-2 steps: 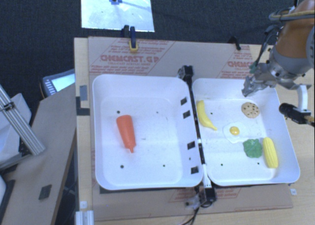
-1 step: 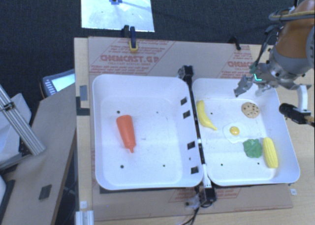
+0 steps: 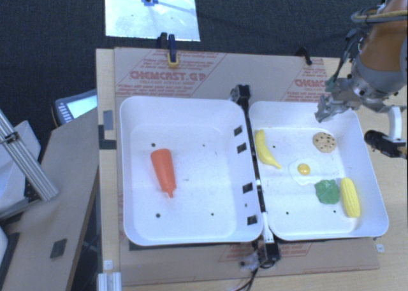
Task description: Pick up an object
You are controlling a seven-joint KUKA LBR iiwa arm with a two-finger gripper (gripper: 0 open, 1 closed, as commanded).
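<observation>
My gripper hangs over the far edge of the right bin, above and a little left of a round cookie. Nothing shows between its fingers. In that same bin lie a yellow banana at the left, a fried egg in the middle, a green leafy piece and a yellow corn cob near the front right. An orange carrot lies alone in the left bin.
A black clamp strip runs along the seam between the two bins. A silver plate lies on the dark floor beyond the bench. An angled metal frame stands at the far left.
</observation>
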